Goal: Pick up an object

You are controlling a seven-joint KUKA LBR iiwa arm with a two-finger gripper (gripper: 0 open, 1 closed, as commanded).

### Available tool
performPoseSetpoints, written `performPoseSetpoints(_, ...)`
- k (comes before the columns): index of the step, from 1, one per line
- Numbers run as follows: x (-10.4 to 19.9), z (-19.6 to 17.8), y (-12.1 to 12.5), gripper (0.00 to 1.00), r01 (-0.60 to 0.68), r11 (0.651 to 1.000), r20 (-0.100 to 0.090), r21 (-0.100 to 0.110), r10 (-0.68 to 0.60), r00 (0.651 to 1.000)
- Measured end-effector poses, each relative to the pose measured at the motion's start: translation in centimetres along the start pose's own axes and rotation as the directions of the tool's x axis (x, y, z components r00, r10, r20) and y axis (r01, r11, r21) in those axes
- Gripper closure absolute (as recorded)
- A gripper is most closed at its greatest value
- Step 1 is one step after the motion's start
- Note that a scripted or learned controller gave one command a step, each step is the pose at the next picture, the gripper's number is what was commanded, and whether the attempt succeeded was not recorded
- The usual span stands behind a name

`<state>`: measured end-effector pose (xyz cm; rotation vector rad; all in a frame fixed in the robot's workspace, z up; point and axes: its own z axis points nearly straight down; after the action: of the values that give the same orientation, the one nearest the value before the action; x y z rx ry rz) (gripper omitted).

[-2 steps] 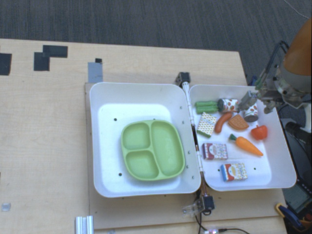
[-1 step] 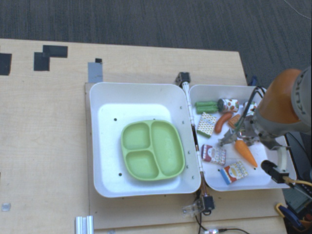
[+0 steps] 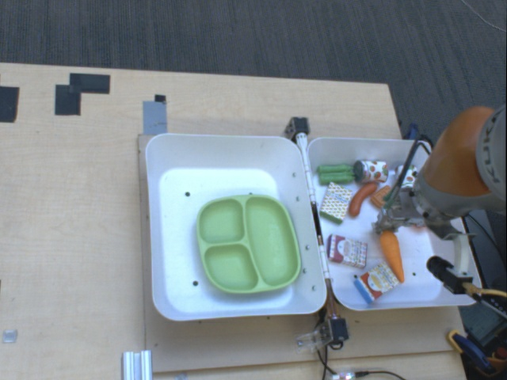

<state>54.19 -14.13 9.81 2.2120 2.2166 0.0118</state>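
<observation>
**Arm low over the right bin, gripper down among the toy food**

From where I stand, the grey arm [image 3: 467,172] with its orange band reaches in from the right and hangs over the right bin [image 3: 428,295]. Its gripper [image 3: 390,216] sits low near the middle of that bin, just above the top end of a toy carrot [image 3: 392,256]. The dark metal parts crowd together there, and I cannot tell whether the jaws are spread or pressed together, nor whether anything sits between them.

The carrot lies lengthwise, its tip pointing toward the near edge of the bin. To the left of the gripper, a red sausage [image 3: 362,199] lies at a slant, and beside it a checked packet [image 3: 337,202] rests close to the bin's left wall. Above those, a green vegetable [image 3: 334,172] lies along the far side, with a small can [image 3: 372,169] just to its right. Nearer the front, a red-and-white box [image 3: 347,251] lies flat, and a small carton [image 3: 376,280] with a blue edge sits just beside the carrot's tip.

The left bin [image 3: 170,236] holds a pale green divided plate [image 3: 249,244] with three compartments, lying flat toward the bin's right side. Both bins rest side by side on the light wooden bench [image 3: 71,236].
</observation>
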Motion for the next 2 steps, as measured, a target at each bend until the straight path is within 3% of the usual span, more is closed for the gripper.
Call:
performPoseSetpoints(1,0.0,0.0,0.0,0.00,0.001,1.000,0.000,0.000,-0.001,1.000)
performPoseSetpoints(2,0.1,-1.0,0.1,1.00,0.001,1.000,0.000,-0.003,-0.001,1.000)
